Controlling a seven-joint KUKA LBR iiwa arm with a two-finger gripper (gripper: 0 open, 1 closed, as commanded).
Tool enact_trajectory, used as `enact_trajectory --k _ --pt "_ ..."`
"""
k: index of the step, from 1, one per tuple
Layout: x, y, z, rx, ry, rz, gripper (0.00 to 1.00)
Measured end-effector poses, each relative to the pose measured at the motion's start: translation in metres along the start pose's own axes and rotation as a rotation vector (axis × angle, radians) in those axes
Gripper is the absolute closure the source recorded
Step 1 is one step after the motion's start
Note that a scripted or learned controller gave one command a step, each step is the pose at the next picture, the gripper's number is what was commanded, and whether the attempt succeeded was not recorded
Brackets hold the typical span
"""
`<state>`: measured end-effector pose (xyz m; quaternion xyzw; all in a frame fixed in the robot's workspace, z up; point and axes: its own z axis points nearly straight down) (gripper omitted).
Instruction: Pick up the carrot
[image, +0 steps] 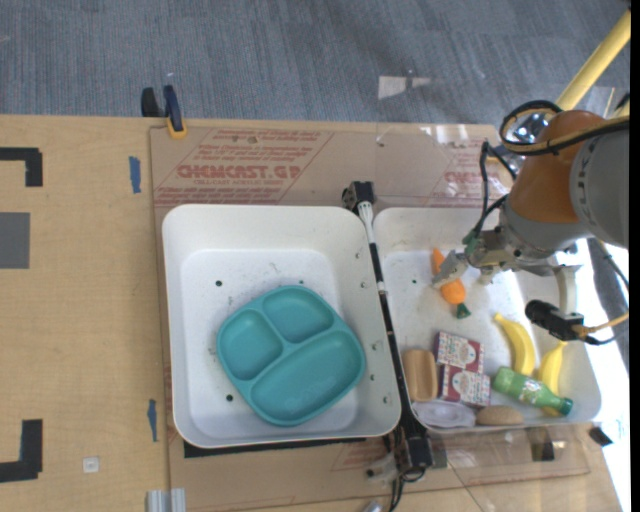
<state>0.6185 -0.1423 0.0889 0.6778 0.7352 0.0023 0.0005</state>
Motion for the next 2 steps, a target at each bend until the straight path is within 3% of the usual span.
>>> enact_trajectory --k 1,2 --pt "-0.004 0.002 -0.013 -0.009 -0.010 0.003 1.00" --pt "0.082 0.056 -0.099 0.009 -0.001 0.126 1.00"
